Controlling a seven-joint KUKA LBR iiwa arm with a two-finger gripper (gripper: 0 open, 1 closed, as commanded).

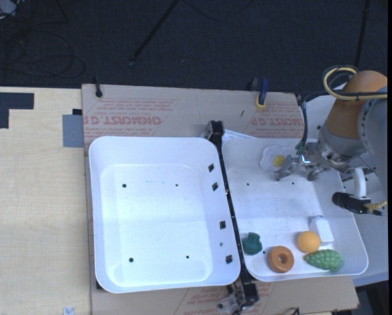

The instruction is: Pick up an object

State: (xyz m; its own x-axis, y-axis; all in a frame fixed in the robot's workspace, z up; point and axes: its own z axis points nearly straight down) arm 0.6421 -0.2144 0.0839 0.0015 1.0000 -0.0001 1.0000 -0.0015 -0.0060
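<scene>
Two white bins sit side by side on a cardboard sheet [182, 113] laid over the worktop [31, 195]. The left bin [98, 176] and right bin [261, 205] meet along a dark divider with clips.

Arm [353, 120] enters from the right edge, orange band above the wrist, and leans over the far right corner of the right bin. The hand [299, 168] is low over the bin's far end, beside a pale, translucent item with a small yellow spot, the clear object [274, 157], lying near the far wall. Metal finger parts are visible just right of that item, but the picture is too coarse there: cannot tell whether the hand is released or clenched, and nothing is plainly seen between its tips.

Remaining contents of the right bin cluster along its near edge:
- dark green object [251, 243], near left corner, close to the divider.
- brown ring, doughnut-like [281, 259], just right of it, against the near wall.
- orange ball [308, 241], further right.
- small white block [323, 230], just beside the ball on its far right side.
- light green bumpy object [324, 260], near right corner, just below the ball.

All five lie well apart from the hand.

A blue and yellow clamp [262, 96] grips the far edge of the cardboard.
</scene>
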